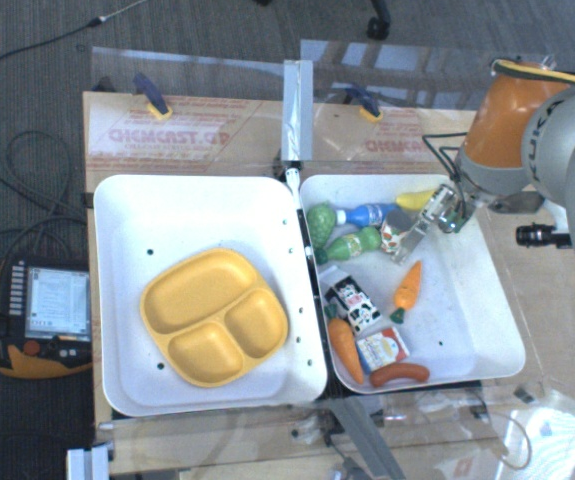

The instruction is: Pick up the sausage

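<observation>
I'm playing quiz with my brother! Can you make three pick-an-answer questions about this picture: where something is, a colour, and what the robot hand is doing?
1. Where is the sausage?
A. right bin, near front edge
B. on the yellow tray
C. on the floor

2. What colour is the divided tray?
A. blue
B. yellow
C. red

3. Where is the end effector?
A. touching the sausage
B. over the left bin
C. at the right bin's back, far from the sausage

Answers: 1 A, it lies by the front wall. 2 B, plainly yellow. 3 C, it hangs near the back items.
</observation>
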Tool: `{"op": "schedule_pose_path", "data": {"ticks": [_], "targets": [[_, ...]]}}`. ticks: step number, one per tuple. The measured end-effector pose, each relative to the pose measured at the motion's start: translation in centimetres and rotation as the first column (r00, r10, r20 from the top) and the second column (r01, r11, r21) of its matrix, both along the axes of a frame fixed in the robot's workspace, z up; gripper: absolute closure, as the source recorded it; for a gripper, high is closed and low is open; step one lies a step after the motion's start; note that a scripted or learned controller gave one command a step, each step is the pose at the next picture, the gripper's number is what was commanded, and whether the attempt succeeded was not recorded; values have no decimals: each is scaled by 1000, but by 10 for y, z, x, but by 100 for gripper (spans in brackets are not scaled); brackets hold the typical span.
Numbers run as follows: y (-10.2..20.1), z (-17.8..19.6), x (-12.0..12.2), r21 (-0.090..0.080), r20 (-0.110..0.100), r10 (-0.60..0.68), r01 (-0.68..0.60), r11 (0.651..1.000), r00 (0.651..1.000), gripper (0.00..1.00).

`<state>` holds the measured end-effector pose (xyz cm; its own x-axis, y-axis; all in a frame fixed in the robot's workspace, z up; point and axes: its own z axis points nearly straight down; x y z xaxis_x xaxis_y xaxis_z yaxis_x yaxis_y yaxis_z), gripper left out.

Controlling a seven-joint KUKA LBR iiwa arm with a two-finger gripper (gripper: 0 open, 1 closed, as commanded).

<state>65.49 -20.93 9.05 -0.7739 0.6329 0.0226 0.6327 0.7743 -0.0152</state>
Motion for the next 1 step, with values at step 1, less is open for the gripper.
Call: {"op": "schedule_pose_path", "data": {"ticks": [1], "targets": [[6, -1, -36, -2, 39, -366, 366, 930, 930, 0]]}}
